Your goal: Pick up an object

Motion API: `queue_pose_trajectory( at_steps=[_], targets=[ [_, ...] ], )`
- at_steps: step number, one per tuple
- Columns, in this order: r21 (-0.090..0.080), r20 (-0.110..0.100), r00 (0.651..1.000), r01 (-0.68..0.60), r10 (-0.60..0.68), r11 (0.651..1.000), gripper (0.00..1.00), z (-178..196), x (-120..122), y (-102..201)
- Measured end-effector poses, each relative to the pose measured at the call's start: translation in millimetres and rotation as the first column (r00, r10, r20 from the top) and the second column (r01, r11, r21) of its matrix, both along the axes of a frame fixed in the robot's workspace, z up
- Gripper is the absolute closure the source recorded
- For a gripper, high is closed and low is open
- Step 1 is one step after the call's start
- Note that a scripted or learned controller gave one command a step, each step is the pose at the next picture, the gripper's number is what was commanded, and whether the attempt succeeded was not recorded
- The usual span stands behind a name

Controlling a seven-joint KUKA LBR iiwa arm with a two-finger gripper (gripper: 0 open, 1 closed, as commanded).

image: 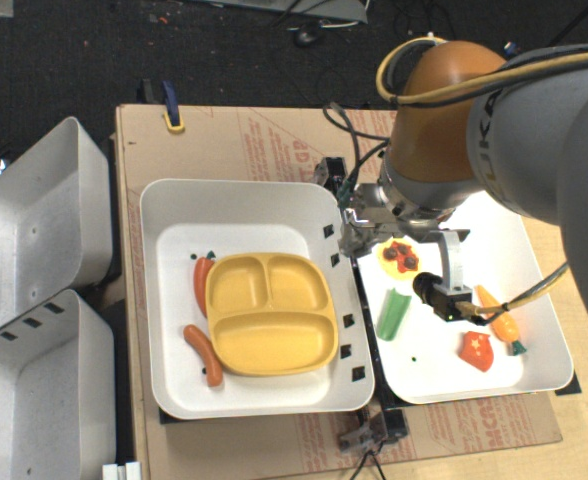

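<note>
My gripper [389,236] hangs over the upper left part of the right bin [544,368], under the grey arm and its orange band. Right beneath it lies a yellow piece with dark red spots [402,258], partly covered by the wrist. A green stick-shaped piece [393,314] lies just below that, near the bin's left wall. Further right sit a red piece [477,350] and an orange carrot-like piece [502,320]. Nothing shows as held.
The left bin [164,218] holds a yellow divided tray [270,312], a red chili [203,280] along its left side and a brown sausage [204,354] at its lower left. White containers [34,218] stand off the bench at left.
</note>
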State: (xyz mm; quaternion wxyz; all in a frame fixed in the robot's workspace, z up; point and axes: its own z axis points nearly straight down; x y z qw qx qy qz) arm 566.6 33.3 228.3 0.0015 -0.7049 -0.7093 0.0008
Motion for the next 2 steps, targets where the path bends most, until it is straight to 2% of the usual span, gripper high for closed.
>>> queue_pose_trajectory(
  at_steps=[1,2],
  targets=[
    [0.0,-0.002,1.0,-0.001,0.001,1.0,1.0,-8.7,-28.1,48.1],
    [-0.001,0.001,1.0,0.006,-0.006,1.0,0.0,-8.0,-26.7,44.8]
  ],
)
